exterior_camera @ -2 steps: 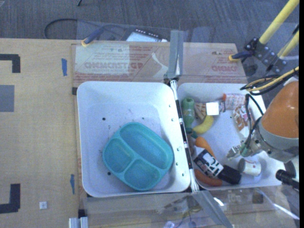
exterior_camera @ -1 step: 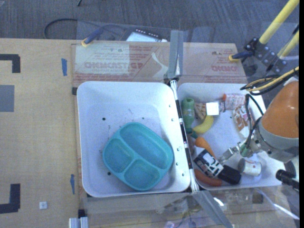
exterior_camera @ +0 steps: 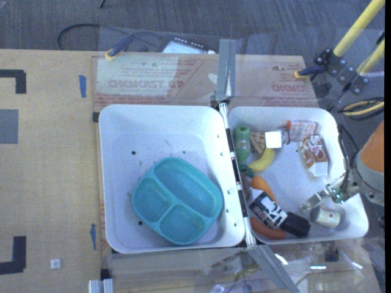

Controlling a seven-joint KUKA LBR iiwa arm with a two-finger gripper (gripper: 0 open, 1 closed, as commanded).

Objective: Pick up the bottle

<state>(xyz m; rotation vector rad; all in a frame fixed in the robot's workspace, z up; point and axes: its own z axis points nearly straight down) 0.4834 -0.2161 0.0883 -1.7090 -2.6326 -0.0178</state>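
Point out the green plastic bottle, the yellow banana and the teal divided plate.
green plastic bottle (exterior_camera: 242, 141), camera view, middle of its body.
yellow banana (exterior_camera: 263, 160), camera view, centre of its curve.
teal divided plate (exterior_camera: 211, 195), camera view, right rim.

Left bin, one item
A teal divided plate (exterior_camera: 177, 200) is set toward the left bin's (exterior_camera: 122, 127) front edge.

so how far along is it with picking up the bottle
Nothing looks done yet: the green bottle lies in the right bin, against its left wall beside the banana. The tool is low over the bin's right side, well apart from the bottle. Reaching, gripping and lifting all remain.
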